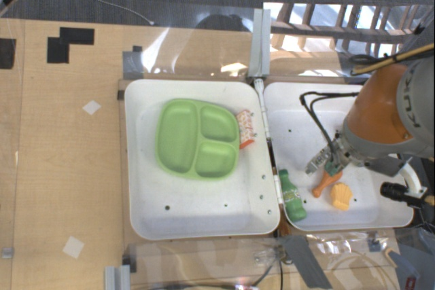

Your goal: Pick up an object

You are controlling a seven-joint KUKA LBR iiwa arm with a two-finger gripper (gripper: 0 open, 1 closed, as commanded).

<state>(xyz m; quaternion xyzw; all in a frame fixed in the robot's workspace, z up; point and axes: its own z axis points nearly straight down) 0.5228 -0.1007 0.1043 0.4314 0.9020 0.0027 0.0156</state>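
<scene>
In the right bin (306,112), my gripper (329,163) hangs low over the floor, just above and touching the upper end of a small orange carrot-shaped toy (325,184). A yellow corn-like toy (341,196) lies just right of the orange one. A green bottle (292,196) lies against the bin's left wall. The grey arm with its orange band (380,109) reaches in from the right and covers the bin's right part.
The left bin (149,200) holds a green divided plate (197,138) and a small white-and-red packet (246,127) at the plate's right edge. A black cable (319,100) loops over the right bin's back. A clear divider (258,44) stands behind the bins.
</scene>
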